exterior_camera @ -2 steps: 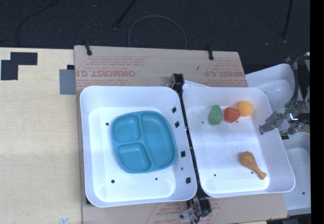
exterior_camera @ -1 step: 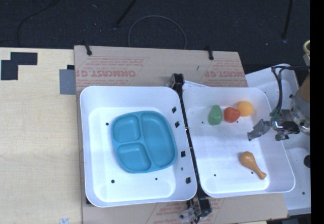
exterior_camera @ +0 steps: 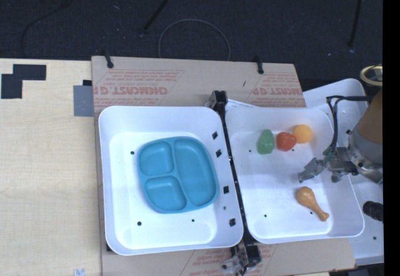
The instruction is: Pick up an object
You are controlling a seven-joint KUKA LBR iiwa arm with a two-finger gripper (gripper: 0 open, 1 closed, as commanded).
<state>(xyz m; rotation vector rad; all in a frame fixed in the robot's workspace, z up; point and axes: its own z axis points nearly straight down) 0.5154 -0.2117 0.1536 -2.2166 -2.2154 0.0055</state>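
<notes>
I am looking down on the right bin (exterior_camera: 350, 221), where the tool (exterior_camera: 314, 170) is hanging low over the floor of the bin, its grey fingers spread fairly wide with nothing between them.

The nearest candidate is the toy drumstick (exterior_camera: 311, 200), lying flat on the bin floor just below the tool and apart from it. I am judging it to be light, hollow plastic, stiff enough to squeeze without harm and not fragile. Its glossy skin is probably slippery, and the round end could roll or squirt out of a pinch. I am leaning toward closing across the fat, bulbous end, with the fingers set square to its long axis; the thin handle end is a smaller target and easier to miss.

The drumstick is a tan-orange colour, plump at its upper-left end and tapering to a narrow knobbed shank pointing down and to the right.

Further up the same bin I am seeing three small play-food pieces in a row: a green one (exterior_camera: 265, 142), a red one (exterior_camera: 285, 141) just beside it, and an orange one (exterior_camera: 302, 133) touching the red. These are rounder and crowded, so I am rating them harder to grip cleanly.

The left bin (exterior_camera: 115, 231) is holding a blue divided plate (exterior_camera: 176, 173).
</notes>
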